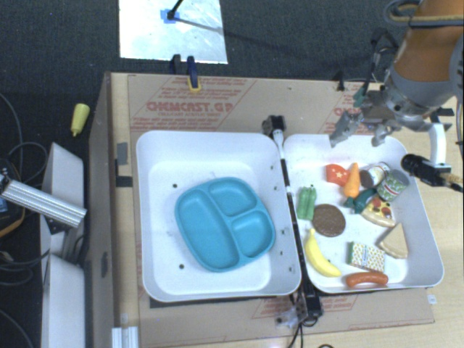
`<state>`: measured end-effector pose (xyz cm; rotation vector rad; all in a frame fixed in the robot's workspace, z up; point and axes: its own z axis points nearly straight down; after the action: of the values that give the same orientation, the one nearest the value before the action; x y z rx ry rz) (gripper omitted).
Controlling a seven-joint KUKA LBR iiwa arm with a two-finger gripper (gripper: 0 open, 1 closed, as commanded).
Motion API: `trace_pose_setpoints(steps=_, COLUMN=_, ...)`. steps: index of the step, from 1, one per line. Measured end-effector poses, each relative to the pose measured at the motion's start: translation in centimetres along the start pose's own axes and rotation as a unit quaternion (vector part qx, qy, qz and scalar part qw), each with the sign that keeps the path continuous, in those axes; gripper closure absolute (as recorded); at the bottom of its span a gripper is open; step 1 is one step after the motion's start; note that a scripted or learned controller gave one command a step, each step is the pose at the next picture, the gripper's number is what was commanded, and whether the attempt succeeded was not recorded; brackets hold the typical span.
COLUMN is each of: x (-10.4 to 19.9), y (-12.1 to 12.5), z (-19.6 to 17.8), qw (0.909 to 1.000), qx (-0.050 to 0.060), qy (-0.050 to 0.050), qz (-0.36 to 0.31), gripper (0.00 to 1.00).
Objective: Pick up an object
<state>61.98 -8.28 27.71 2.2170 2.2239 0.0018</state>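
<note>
My tool (362, 130) hangs with fingers apart and empty above the right bin (424, 227), near an orange carrot (352, 181).

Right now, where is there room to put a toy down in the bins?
The left bin has bare floor all round the blue tray, widest along its far edge. The right bin is crowded: banana, cookie, carrot and can sit close. Its only bare patch is the far corner under the gripper.

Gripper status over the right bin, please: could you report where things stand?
Gripper open, holding nothing, above right bin's far edge. Toy food untouched; carrot nearest. Nothing in the way.
</note>
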Motion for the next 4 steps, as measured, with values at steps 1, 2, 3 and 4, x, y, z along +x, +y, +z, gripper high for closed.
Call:
trace_pose_setpoints(steps=1, x=-7.1, y=2.3, z=8.2, qw=1.0, qx=0.002, qy=-0.001, qz=0.001, gripper=0.0)
trace_pose_setpoints(steps=2, x=-8.7, y=4.1, z=17.6, qw=1.0, qx=-0.007, qy=-0.002, qz=0.001, gripper=0.0)
trace_pose_setpoints(steps=3, x=-5.5, y=1.5, z=19.3, qw=1.0, qx=0.0, qy=0.0, qz=0.0, gripper=0.0)
trace_pose_setpoints(steps=4, x=-5.5, y=1.7, z=18.0, qw=1.0, qx=-0.003, qy=-0.001, qz=-0.001, gripper=1.0)
